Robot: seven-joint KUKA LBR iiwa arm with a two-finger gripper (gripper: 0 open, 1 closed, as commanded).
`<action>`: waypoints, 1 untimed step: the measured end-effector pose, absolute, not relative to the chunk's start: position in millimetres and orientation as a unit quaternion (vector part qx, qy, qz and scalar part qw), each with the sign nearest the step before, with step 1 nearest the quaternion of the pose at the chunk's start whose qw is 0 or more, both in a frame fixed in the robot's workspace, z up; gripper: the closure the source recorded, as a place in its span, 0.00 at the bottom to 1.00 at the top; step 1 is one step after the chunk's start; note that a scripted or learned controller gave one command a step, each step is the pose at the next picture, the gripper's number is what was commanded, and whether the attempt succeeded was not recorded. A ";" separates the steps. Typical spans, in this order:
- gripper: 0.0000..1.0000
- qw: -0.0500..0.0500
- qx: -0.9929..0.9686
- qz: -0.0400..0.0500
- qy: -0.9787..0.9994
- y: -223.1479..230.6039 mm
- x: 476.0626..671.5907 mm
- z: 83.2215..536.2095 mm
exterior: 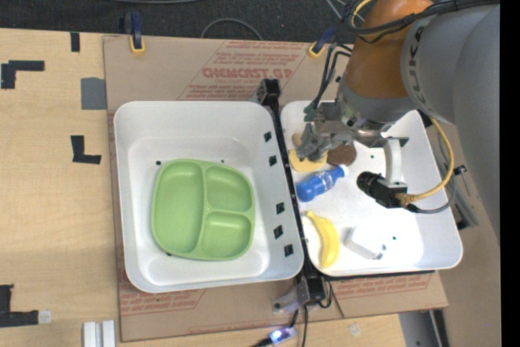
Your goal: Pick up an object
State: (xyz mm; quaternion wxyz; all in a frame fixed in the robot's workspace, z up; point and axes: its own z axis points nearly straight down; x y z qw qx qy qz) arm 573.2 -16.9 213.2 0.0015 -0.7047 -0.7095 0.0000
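Nearest the camera in the right bin [443, 252] lie a yellow banana [324, 238] and a small white block [363, 243]. Just beyond the banana a blue bottle [318, 183] lies on its side, near the divider between the bins. In the left bin [130, 175] sits a green divided plate [203, 209]. Farther back, the tool [315, 144] hangs low over the right bin just above the bottle; I cannot tell how it is set. A brown object [344, 152] lies beside it.

Grey arm [463, 53], orange band, yellow cable [435, 187]
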 end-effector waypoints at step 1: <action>1.00 0.001 -0.704 -0.001 -0.710 38.9 565.8 224.4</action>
